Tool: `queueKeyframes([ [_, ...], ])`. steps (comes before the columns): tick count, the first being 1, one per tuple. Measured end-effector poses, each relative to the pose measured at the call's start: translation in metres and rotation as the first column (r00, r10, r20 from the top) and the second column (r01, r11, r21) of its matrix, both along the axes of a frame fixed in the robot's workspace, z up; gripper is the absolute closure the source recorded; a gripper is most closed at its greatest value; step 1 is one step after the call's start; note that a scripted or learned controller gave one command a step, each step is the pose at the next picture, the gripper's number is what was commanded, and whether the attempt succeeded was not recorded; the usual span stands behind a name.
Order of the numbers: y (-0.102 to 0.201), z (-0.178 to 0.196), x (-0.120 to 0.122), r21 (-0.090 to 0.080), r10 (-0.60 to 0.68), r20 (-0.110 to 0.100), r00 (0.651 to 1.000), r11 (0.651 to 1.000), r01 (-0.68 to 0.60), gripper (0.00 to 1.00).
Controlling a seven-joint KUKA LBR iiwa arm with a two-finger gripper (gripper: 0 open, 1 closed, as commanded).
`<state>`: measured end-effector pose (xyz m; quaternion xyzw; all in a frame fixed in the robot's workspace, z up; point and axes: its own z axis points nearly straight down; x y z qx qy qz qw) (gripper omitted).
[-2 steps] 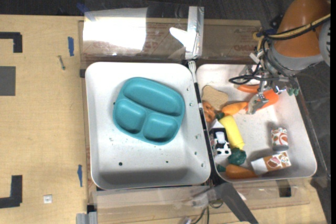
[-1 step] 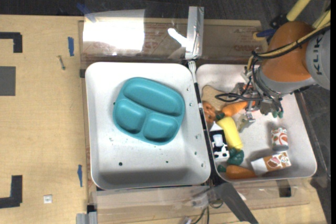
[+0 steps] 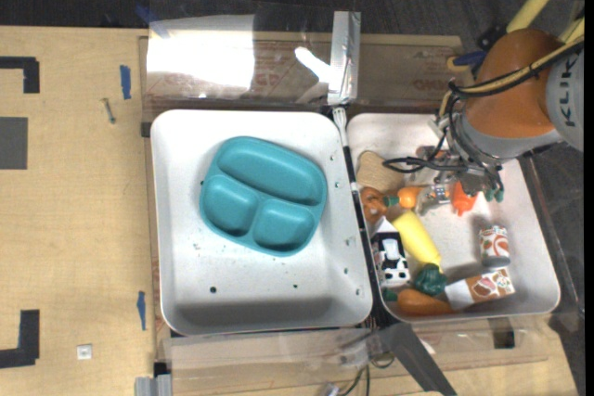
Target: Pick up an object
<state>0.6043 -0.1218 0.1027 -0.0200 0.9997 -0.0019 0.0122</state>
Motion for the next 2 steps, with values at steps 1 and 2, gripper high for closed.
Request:
queueKeyframes([
  [1, 0.041, 0.110, 0.017, 0.005, -0.142, -0.009, 0.990, 0.990, 0.142, 1.00],
  [2, -0.018, 0.002, -0.076, 0.002, -0.142, -0.015, 0.990, 0.990, 0.143, 1.00],
])
